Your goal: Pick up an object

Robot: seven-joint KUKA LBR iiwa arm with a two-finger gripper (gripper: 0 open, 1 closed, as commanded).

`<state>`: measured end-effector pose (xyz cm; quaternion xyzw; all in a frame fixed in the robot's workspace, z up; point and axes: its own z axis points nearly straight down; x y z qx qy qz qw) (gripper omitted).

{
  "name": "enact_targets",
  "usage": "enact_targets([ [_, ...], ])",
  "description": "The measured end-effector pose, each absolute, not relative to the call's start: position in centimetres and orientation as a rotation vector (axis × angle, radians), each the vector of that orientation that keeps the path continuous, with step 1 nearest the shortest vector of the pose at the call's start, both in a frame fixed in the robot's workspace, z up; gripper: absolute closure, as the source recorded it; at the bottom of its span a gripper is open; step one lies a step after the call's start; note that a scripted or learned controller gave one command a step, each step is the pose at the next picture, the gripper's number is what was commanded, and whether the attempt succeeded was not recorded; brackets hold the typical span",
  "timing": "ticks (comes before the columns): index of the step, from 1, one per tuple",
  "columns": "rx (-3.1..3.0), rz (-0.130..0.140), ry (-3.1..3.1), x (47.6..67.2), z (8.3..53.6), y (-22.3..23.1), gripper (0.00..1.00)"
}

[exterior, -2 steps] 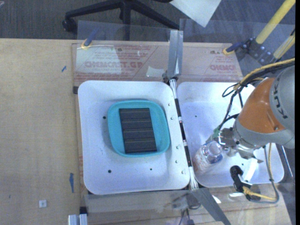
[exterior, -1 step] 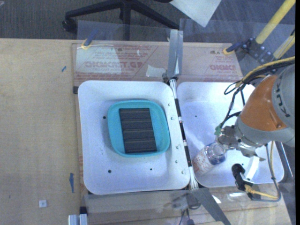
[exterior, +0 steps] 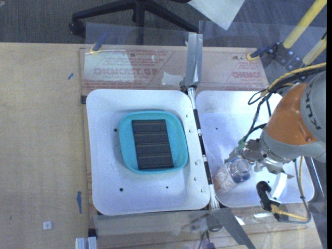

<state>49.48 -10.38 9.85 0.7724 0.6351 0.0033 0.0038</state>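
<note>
A small clear container (exterior: 233, 171) with a bluish top and pale speckled contents lies in the right bin (exterior: 218, 123), near its front left corner. My gripper (exterior: 248, 153) hangs right over the container's upper right end, reaching in from the right. Whether it touches or grips the container cannot be told from this angle. In the left bin (exterior: 104, 154) a turquoise tray (exterior: 126, 139) holds a dark ridged block (exterior: 152, 143).
The grey and orange arm (exterior: 298, 123) covers the right half of the right bin. A raised divider (exterior: 199, 149) runs between the two bins. Cardboard and taped plastic sheets (exterior: 135, 69) lie behind the bins.
</note>
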Motion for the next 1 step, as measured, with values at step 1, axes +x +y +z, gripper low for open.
enact_targets([
  [1,2.42,0.011,1.988,49.52,10.81,-10.49,1.0],
])
